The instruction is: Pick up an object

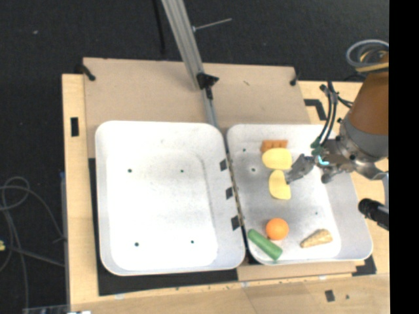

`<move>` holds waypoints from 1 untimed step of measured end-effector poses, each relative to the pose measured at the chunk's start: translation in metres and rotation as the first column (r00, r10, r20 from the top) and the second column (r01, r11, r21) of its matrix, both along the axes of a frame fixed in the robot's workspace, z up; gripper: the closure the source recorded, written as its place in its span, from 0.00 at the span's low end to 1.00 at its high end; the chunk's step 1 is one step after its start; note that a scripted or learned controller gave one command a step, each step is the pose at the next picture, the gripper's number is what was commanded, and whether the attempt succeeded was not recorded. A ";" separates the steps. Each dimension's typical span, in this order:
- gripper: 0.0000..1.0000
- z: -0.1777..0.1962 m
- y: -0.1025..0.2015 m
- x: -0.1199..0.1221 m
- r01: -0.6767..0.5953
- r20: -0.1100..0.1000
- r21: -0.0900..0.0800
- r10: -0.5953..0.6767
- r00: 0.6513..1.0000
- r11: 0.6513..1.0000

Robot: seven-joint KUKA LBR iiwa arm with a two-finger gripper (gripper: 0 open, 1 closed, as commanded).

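The gripper (302,167) was seen low in the right bin (340,205), just beside two yellow pieces (278,170); whether it was released or clenched could not be told. A miss was judged likely, since the pieces lay close together and could be nudged apart. The lower piece (280,186) lay with its long axis roughly up-down in the view.

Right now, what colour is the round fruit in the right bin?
Orange, clearest in the camera view.
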State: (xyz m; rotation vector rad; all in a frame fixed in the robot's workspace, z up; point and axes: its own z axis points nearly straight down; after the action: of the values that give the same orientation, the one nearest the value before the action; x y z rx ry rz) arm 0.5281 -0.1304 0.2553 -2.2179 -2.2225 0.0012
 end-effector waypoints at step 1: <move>0.00 0.002 0.000 0.001 0.002 0.005 -0.001 -0.002 1.000 1.000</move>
State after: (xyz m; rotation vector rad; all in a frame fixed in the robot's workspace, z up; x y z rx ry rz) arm 0.5288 -0.1307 0.2573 -2.2229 -2.2234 -0.0031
